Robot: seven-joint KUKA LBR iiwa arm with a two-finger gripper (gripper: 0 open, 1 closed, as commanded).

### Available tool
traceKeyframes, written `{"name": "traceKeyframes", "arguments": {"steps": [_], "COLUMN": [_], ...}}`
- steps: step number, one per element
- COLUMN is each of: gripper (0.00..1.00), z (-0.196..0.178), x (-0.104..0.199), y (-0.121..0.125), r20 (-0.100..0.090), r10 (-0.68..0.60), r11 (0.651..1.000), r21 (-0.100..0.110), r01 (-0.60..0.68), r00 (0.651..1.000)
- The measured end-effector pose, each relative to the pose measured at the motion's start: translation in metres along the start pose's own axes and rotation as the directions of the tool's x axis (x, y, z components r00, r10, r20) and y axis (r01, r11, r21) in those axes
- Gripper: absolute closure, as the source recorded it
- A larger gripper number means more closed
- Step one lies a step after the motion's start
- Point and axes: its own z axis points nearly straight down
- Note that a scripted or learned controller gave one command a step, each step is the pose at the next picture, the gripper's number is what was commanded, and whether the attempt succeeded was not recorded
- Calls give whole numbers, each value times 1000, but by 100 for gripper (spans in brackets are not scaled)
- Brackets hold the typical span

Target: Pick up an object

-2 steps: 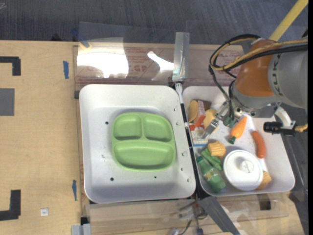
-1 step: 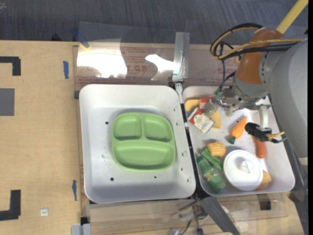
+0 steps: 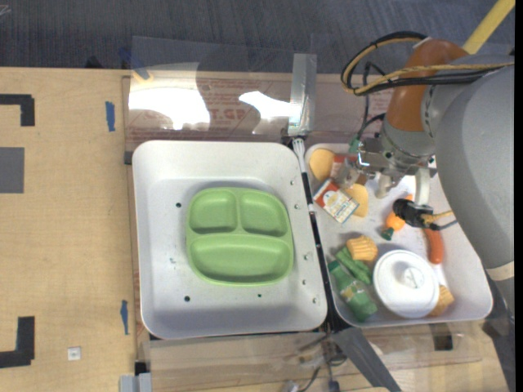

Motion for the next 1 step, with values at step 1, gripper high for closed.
{"name": "traceKeyframes", "arguments": {"steps": [1], "gripper": [100], "z": [-12], "x": [3], "y": [0], "r20": [-2], "r10": [-2], "r11": [1000], "r21": [0], "r01": [2], "r00": [1000]}}
